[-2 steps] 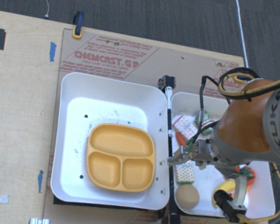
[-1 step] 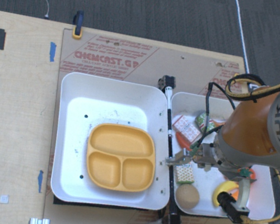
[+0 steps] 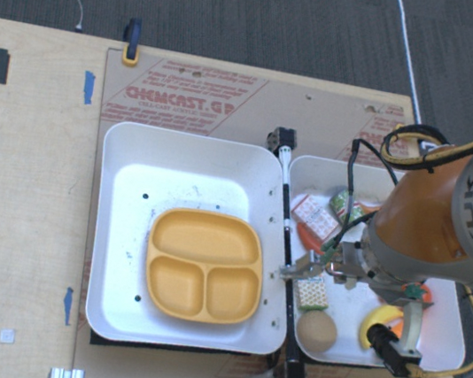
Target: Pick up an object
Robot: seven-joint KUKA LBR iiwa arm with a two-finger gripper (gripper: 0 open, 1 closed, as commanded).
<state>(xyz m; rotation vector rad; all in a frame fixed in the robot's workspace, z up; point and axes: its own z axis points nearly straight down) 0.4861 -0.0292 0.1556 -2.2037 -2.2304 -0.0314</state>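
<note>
My gripper (image 3: 306, 269) hangs low over the left side of the right bin (image 3: 450, 359), close to the wall shared by the two bins. Just below it lies a small pale speckled packet (image 3: 312, 292). Nearer the front sits a beige round object (image 3: 316, 331). A yellow banana (image 3: 376, 324) lies to the right, partly under the arm. Behind the gripper are an orange carrot-like piece (image 3: 307, 237), a red-and-white packet (image 3: 313, 212) and a green item (image 3: 343, 201). Nothing shows clearly between the gripper's tips.
The left bin (image 3: 121, 209) holds a yellow three-compartment plate (image 3: 204, 264). The grey and orange arm (image 3: 428, 225) covers the middle and right of the right bin. Black cables (image 3: 410, 145) loop behind it. Both bins rest on a cardboard sheet (image 3: 189, 95).
</note>
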